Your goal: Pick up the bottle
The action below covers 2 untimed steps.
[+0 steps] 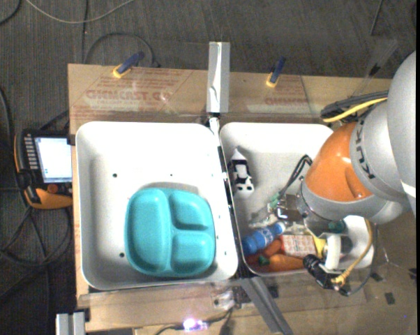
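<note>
I see the blue plastic bottle (260, 239) lying among clutter at the near edge of the right white bin (266, 142). The gripper (283, 211) sits just above it; its state I cannot tell. I advise a centred descent, clear of the orange item (283, 262).

A teal divided tray (171, 232) lies in the left bin (98, 145); a handheld pendant (45, 165) sits left.
</note>
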Motion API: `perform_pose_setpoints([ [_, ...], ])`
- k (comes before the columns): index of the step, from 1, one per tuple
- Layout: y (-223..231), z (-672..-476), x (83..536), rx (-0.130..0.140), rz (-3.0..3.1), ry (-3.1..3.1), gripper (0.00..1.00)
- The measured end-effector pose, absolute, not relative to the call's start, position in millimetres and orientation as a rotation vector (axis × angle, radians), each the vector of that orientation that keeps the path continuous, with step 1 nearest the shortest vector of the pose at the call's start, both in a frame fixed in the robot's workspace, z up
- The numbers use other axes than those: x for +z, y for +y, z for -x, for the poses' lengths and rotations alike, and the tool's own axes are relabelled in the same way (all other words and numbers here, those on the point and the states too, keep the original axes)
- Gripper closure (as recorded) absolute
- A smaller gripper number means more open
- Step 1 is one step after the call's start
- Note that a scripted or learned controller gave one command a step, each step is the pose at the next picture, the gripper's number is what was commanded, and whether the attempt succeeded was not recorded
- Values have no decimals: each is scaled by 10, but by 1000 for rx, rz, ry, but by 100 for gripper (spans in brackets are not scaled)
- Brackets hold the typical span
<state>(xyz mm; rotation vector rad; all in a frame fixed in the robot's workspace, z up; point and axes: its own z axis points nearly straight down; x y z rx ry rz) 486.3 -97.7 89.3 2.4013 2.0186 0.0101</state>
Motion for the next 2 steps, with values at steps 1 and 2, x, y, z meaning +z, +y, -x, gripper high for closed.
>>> perform_pose_setpoints([
  [1, -988, -4872, 989, 10, -2399, 2016, 100],
  [2, -472, -4947, 2077, 34, -2585, 1706, 100],
])
